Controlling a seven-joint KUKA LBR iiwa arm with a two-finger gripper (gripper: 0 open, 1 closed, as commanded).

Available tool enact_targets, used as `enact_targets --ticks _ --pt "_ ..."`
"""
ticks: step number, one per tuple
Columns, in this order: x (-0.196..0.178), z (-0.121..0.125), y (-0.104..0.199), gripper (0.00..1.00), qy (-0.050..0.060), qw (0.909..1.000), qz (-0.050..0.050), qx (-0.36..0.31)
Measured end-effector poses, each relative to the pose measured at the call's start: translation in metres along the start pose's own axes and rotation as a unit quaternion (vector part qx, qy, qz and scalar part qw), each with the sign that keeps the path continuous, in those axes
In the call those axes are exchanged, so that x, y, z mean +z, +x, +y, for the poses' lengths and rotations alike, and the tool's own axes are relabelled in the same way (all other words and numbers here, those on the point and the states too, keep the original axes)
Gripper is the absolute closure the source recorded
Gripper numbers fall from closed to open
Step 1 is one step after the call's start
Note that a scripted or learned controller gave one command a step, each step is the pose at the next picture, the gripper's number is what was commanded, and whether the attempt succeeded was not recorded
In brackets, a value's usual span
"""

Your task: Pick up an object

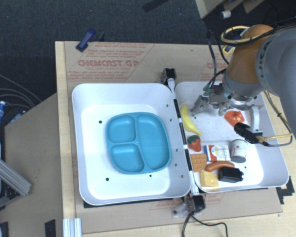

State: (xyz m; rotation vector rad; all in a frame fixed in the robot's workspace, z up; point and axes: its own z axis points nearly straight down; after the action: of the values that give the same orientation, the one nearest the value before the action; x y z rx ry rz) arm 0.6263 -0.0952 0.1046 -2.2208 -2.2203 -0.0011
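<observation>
Gripper (218, 101) hovers just above-right of the banana (188, 119), whether wide or narrow I cannot tell. Banana (likely light, stiff plastic, a bit slippery) wants a mid-curve pinch.

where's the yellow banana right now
The yellow banana lies in the right-hand white bin, against its left wall beside the divider, just above a small red piece and left of the arm's gripper.
</observation>
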Motion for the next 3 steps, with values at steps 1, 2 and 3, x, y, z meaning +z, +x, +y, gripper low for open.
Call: enact_targets --ticks 1,2,3 --pt "0.020 0.040 -0.004 0.00 0.000 1.0000 -0.001 -0.001" --pt "0.020 0.018 -0.010 0.00 0.001 1.0000 -0.001 0.000" --pt "0.010 0.019 -0.010 1.00 0.000 1.0000 -0.001 0.000"
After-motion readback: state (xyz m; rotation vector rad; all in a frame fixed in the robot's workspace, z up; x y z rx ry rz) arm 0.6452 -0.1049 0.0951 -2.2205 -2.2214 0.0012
